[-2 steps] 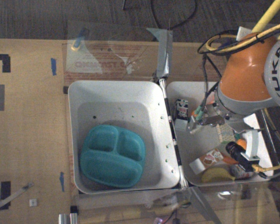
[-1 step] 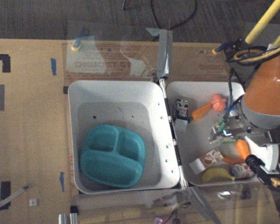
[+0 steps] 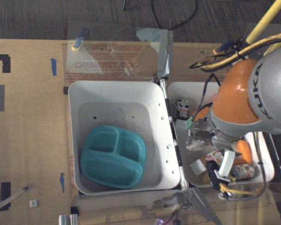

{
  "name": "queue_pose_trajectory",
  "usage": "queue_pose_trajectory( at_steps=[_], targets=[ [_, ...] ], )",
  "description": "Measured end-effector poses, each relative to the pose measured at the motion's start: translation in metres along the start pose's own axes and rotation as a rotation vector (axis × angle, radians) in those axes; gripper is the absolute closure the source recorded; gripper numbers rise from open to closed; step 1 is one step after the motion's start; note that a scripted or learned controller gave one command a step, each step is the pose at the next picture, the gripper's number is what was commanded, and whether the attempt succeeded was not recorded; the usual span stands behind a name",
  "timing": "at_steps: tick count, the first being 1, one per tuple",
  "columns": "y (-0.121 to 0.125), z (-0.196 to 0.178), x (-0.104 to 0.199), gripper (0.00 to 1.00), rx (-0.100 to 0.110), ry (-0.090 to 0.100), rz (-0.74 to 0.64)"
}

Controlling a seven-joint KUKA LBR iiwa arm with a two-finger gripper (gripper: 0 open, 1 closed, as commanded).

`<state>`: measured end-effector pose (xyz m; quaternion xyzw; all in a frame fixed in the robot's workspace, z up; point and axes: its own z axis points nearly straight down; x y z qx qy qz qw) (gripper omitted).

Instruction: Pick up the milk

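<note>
Camera view, tan bench (image 3: 28, 139), dark carpet (image 3: 61, 8) bkgd

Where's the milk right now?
The milk carton stands in the right bin, at its far left corner beside the divider, left of the arm's orange band.

We see a teal plate (image 3: 113, 157) in the left bin (image 3: 116, 91) (toward 7 o'clock); the milk (image 3: 182, 109) stands in the right bin (image 3: 189, 87).
</note>
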<state>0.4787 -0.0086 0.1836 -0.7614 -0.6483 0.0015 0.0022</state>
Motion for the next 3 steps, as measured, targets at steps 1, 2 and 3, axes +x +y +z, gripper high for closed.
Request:
queue_pose_trajectory(
  at_steps=[1,2,3],
  targets=[
    [0.006,-0.024,-0.031,1.00,-0.006,-0.002,0.171],
    [-0.007,0.000,0.041,1.00,-0.001,-0.001,-0.226],
    [-0.016,0.000,0.096,1.00,-0.004,-0.002,0.002]
  ],
)
